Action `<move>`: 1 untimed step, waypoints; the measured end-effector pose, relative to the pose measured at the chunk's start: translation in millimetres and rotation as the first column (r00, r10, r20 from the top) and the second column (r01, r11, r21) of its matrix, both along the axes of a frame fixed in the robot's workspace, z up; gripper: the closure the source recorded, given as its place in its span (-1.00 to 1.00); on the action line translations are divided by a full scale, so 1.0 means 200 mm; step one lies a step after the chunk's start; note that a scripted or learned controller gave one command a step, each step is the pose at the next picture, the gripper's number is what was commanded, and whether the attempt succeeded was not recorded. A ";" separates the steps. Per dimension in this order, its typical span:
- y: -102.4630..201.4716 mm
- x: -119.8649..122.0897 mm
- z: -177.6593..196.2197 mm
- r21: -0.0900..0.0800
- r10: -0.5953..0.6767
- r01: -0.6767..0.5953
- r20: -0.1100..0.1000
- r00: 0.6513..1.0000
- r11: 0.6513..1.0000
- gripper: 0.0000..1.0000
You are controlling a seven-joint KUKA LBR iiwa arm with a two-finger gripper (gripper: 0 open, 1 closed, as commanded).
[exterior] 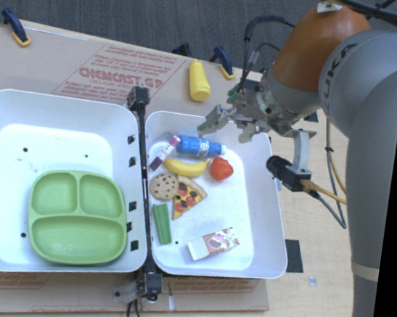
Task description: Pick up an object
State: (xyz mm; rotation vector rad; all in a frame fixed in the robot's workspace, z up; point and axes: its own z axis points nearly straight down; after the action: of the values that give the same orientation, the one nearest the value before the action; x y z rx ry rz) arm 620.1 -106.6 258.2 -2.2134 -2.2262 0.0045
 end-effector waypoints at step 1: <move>0.03 -0.29 -0.67 0.001 0.001 -0.001 -0.003 1.000 1.000 -1.00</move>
State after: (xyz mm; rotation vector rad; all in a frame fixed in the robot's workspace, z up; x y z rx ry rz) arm 563.0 -101.6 124.6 -2.2104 -2.2253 0.0071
